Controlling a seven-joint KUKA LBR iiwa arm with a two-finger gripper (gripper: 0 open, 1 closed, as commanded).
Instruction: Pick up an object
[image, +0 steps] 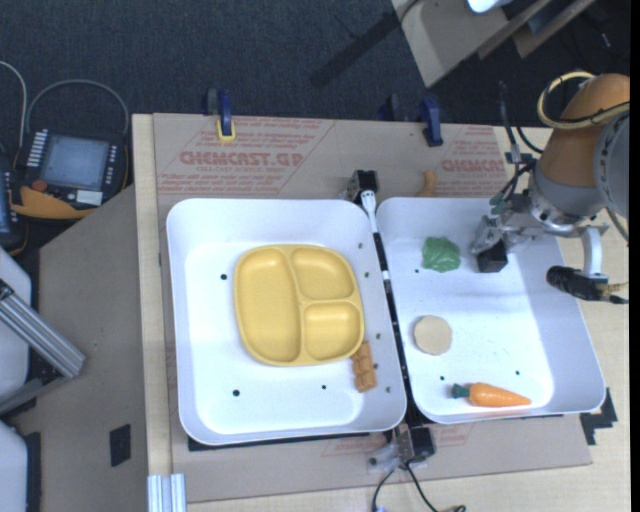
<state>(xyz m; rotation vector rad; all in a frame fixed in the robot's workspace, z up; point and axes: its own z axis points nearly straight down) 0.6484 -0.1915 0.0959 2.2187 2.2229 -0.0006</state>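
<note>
1. Here the gripper (490, 250) hangs low over the far part of the right bin (560, 330); whether it is open or closed cannot be told from this slant, and nothing is seen held in it.
2. Just beside the gripper, toward the left bin, lies the green leafy piece (440, 253), a small crumpled lump with no clear long axis, apart from the gripper.
3. Nearer the camera than the gripper, and a little toward the left bin, rests the round tan disc (433, 335), flat on the bin floor, pale beige, with no direction to it.
4. Nearer still, by the right bin's front rim, lies the carrot (490, 395): orange, tapered, with a green stub. Its long axis runs roughly across the bin, parallel to the front rim, green end toward the left bin and tip toward the arm's side.
5. Well apart from the gripper, in the left bin (200, 330), sits the yellow divided plate (297, 303), with three compartments.
6. At the plate's near corner, just beside it, lies a small brown crumbly piece (364, 370), its long axis running near to far.
</note>
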